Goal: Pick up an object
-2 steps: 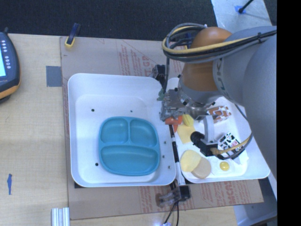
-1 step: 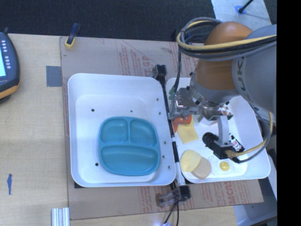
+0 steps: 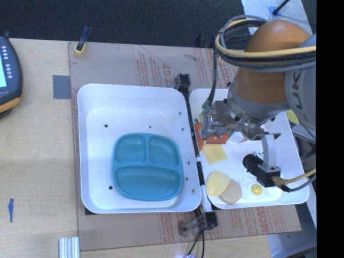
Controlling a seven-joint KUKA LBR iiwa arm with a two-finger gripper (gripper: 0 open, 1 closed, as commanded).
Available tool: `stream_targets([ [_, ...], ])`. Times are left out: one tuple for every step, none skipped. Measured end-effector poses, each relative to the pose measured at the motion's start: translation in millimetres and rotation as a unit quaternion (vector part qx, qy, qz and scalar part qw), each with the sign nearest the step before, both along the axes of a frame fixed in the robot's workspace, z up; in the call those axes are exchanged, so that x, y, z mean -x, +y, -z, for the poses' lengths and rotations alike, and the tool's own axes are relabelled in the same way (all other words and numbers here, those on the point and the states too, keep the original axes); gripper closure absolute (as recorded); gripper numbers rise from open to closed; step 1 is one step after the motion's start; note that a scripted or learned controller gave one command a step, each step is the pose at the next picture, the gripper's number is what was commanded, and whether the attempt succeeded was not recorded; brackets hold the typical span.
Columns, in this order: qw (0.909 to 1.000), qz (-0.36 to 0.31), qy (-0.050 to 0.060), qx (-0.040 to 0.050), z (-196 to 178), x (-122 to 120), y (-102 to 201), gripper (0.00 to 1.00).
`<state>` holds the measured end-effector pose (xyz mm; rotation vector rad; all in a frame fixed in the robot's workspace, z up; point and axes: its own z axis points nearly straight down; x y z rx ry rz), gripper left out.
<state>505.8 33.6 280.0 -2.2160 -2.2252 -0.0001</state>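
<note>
My gripper (image 3: pixel 214 124) hangs low over the back left part of the right bin (image 3: pixel 293 198), under the arm's big orange wrist. Right below it lies an orange-red piece (image 3: pixel 216 139), partly covered by the gripper. In front of that are a flat yellow square slice (image 3: pixel 215 154), a pale yellow round piece (image 3: pixel 217 183), a tan round piece (image 3: pixel 231 193) and a small yellow ball (image 3: pixel 256 189). A bit of green (image 3: pixel 206 108) peeks out behind the gripper. The left bin (image 3: pixel 91 144) holds a blue divided plate (image 3: pixel 148 166).
A black bracket with a cable (image 3: pixel 260 166) hangs from the arm over the right bin. A handheld control unit (image 3: pixel 7 74) lies at the bench's left edge. Clips (image 3: pixel 183 81) sit at the seam between the bins, and a yellow clamp (image 3: pixel 80 46) holds the cardboard's back corner.
</note>
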Motion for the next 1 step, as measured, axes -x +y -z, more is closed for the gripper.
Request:
stream_targets([
  [1.0000,-0.003,0.003,0.0007,55.3,-33.8,52.0,1.00],
])
